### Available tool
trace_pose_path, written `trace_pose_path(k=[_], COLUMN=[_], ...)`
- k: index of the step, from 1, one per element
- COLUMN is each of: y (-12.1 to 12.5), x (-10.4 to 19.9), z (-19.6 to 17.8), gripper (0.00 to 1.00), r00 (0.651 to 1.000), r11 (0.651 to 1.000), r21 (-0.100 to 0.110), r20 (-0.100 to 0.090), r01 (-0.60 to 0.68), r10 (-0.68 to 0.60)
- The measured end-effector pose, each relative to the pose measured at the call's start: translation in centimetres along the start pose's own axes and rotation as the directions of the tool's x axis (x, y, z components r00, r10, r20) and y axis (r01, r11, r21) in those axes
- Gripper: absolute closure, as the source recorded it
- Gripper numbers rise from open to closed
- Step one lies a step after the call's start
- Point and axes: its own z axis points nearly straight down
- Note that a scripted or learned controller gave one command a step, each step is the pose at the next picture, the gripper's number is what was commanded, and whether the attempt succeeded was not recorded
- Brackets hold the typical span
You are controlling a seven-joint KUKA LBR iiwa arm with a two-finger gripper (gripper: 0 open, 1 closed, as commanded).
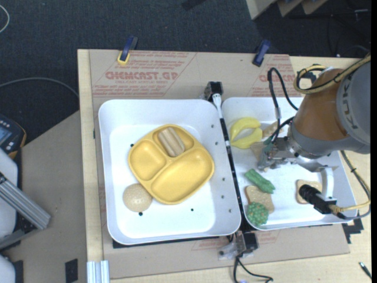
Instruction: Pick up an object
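Right bin (pixel 330 217): jaws (pixel 268 158), grip unclear, between banana (pixel 245 132) and green pod (pixel 260 180).

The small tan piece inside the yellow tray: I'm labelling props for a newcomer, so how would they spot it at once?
Start at the left white bin, which holds a yellow divided tray. Look in the tray's upper compartment: there lies the tan, ridged, oblong piece. The round beige item nearby sits outside the tray on the bin floor, so only this piece lies inside a compartment.

Bright, even overhead light with soft shadows; white bins (pixel 112 158) nearly overexposed, and the frame is slightly soft throughout.
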Motion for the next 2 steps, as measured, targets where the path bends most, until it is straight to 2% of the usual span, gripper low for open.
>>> trace_pose_path(k=[1,2], y=[-5.3,-5.4], x=[5.9,12.1], z=[-16.3,-18.5], gripper=[1.0,1.0], r00=[1.0,1.0], r11=[1.0,1.0], r21=[-0.002,0.009], r20=[-0.003,-0.002], r01=[0.008,0.009], r10=[-0.008,-0.009])
